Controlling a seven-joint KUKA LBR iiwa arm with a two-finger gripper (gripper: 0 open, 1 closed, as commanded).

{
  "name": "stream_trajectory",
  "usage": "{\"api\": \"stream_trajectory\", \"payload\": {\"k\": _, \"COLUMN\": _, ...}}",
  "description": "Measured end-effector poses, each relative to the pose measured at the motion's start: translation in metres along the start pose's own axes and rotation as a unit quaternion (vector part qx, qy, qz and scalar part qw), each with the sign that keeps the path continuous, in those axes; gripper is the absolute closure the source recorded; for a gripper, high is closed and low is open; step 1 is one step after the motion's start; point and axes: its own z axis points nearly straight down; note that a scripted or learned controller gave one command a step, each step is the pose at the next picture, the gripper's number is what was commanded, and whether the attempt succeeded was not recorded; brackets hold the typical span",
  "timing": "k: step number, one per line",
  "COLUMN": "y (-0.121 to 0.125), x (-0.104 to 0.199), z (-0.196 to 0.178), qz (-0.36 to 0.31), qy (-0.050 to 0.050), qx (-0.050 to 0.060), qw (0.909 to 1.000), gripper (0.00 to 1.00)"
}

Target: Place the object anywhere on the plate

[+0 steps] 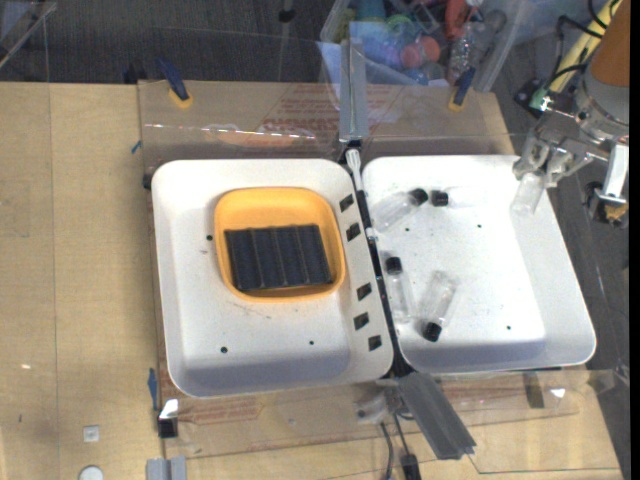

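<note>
Camera view, looking down at a slant on a tan wooden bench (70,268) with two shallow white bins side by side.

The left white bin (190,348) holds one orange, rounded-square plastic plate (228,208). One black, ribbed rectangular slab (278,258) lies flat on the plate and covers most of its floor. Five small black tabs (362,290) run in a line down this bin's right wall, next to the divider.

The right white bin (530,308) holds three small clear plastic tubes with black caps. One tube (396,210) lies near the bin's far left corner, and a separate small black piece (440,199) sits just beside its cap. The second tube (397,286) lies along the left wall. The third tube (437,303) is near it, tilted, with its cap toward the near edge. None of these tubes touches the plate.

My claw (545,160) comes in from the right, on my grey arm with its orange band (612,53), and hangs over the far right corner of the right bin. I cannot tell whether it is released or clenched. A pale translucent shape (527,196) sits right below it, and I cannot tell whether that is a fourth tube or part of my claw.

Behind the bins there is one clear box of colourful items (420,13), and two blue clamps (178,92) grip the bench's far edge.
</note>
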Motion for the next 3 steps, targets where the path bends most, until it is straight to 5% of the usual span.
{"api": "stream_trajectory", "payload": {"k": 2, "y": 0.007, "x": -0.017, "z": -0.094, "qz": -0.066, "qy": 0.0, "qx": 0.0, "qw": 0.9978, "gripper": 1.0}}
{"api": "stream_trajectory", "payload": {"k": 3, "y": 0.008, "x": -0.017, "z": -0.137, "qz": -0.162, "qy": 0.0, "qx": -0.002, "qw": 0.9869, "gripper": 1.0}}
